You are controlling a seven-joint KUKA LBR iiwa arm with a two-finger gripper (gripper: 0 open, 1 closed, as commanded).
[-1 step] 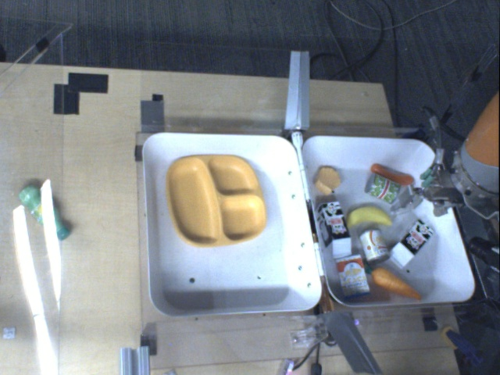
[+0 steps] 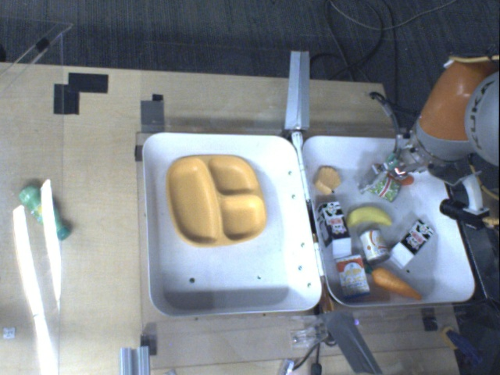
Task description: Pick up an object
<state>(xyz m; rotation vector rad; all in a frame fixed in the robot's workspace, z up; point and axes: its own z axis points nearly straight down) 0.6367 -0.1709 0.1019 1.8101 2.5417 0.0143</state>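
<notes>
The right bin [image 2: 461,287] holds several small objects: a tan bread piece [image 2: 328,180], a banana [image 2: 369,216], two cow-patterned cartons [image 2: 333,219] [image 2: 418,237], a can [image 2: 375,246], a carrot [image 2: 394,283] and a small printed carton [image 2: 353,278]. A crumpled green, white and red packet [image 2: 383,183] lies at the bin's back. My gripper [image 2: 403,162] reaches in from the right and sits right at the packet's upper right end, touching or nearly touching it. The wrist hides how it meets the packet.
The left bin [image 2: 226,291] holds a yellow divided tray [image 2: 216,198]. A metal post [image 2: 298,92] stands between the bins at the back. A green object [image 2: 35,201] and clear plastic strips [image 2: 31,264] lie on the bench at far left.
</notes>
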